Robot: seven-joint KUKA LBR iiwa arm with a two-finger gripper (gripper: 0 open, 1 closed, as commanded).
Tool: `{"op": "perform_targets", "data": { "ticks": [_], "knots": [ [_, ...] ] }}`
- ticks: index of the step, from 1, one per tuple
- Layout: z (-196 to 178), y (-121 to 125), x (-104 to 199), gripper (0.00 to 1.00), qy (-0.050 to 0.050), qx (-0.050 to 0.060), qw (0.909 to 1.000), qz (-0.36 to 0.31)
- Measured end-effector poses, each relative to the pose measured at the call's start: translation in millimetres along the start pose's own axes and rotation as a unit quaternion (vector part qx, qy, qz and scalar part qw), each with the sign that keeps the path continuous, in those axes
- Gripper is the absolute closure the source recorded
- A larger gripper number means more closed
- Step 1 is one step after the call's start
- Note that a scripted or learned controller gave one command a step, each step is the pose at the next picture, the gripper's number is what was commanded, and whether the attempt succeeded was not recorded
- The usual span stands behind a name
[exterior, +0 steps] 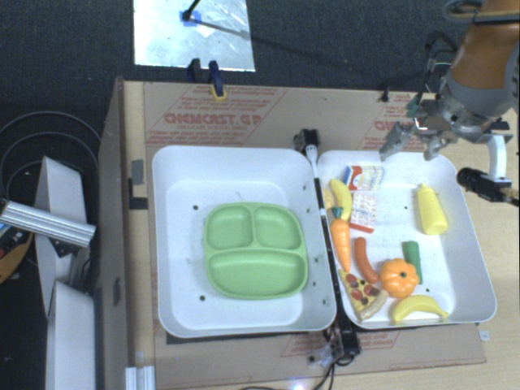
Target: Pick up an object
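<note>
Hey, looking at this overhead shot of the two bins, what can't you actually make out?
- Arm: its upper part is cut off by the camera view's top right corner.
- Gripper: blurred, above the right bin's far rim.
- Printed packet: the print is too small to read.
- Pizza slice: partly hidden under the sausage and the small pumpkin.
- Carrot: its top is hidden under a banana.

Gripper (pixel 413 143), seemingly open, above right bin (pixel 471 242).
</note>
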State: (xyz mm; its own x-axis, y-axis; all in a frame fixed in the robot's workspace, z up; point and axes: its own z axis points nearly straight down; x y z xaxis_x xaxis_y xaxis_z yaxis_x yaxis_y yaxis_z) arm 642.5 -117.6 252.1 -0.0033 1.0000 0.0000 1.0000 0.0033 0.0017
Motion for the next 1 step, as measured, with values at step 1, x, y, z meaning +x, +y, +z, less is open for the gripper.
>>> {"op": "perform_targets", "data": {
  "ticks": [1],
  "knots": [
    [150.9,25.2,35.8,0.0,0.0,0.005,1.0,-0.001]
  ]
}}
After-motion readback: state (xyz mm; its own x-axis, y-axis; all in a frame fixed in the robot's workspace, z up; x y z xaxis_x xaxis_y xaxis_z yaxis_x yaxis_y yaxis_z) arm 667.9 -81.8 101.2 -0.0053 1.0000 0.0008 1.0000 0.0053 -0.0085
